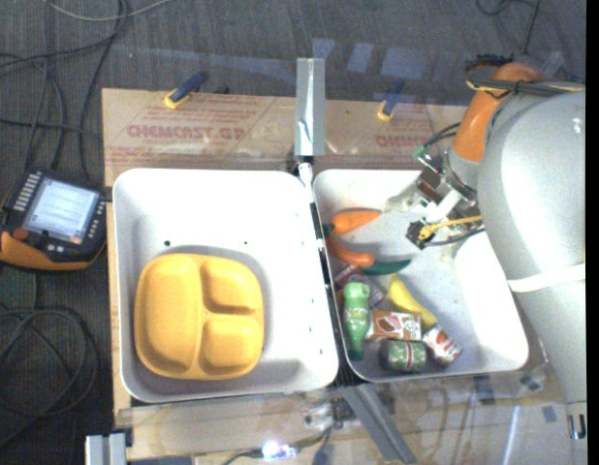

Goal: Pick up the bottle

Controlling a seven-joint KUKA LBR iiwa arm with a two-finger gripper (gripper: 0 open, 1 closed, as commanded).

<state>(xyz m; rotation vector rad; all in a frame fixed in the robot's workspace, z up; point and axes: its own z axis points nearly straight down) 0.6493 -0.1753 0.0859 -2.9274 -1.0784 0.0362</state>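
- Hanging over the 12 o'clock part of the right white bin (484, 298), the grey arm's two-finger gripper (408, 204) is near an orange carrot-shaped toy (356, 221).
- I cannot tell how wide it is, or if it holds anything.
- The green plastic bottle (356, 318) lies flat at the bin's 8 o'clock side.
- Its long side runs from 12 to 6 o'clock.
- I cannot tell which end is the cap.

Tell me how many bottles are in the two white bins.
1. The green bottle lies in the right-hand bin, near its left wall, beside the banana. The arm covers part of that bin, so another could be hidden.
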